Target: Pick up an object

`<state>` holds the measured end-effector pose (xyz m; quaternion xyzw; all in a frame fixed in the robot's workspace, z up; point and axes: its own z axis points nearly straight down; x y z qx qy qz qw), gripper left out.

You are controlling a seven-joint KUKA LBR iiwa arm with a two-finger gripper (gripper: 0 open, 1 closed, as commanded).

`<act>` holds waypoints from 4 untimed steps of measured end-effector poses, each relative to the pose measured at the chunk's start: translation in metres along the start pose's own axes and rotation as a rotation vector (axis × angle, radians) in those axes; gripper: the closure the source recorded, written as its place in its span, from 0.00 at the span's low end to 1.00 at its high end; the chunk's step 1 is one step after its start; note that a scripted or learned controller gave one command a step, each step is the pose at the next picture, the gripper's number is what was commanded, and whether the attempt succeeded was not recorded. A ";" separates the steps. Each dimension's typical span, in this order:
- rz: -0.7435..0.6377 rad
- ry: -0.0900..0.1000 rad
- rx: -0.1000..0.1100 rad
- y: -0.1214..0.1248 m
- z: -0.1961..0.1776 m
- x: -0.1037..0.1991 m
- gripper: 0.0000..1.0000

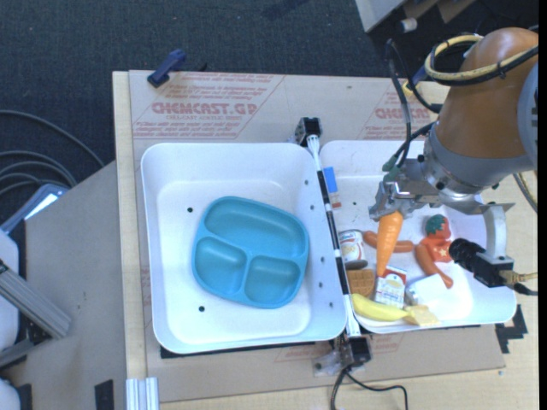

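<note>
One carrot (388, 239) hangs upright, its top pinched in the claw (392, 202) above the right bin (359, 154).

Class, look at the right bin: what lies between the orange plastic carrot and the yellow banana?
In the camera view, a small red-and-white carton lies between the orange plastic carrot and the yellow banana, in the right white bin.
</note>
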<state>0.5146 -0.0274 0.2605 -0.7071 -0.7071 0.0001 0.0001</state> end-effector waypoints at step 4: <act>0.001 0.000 0.003 -0.036 -0.020 0.020 1.00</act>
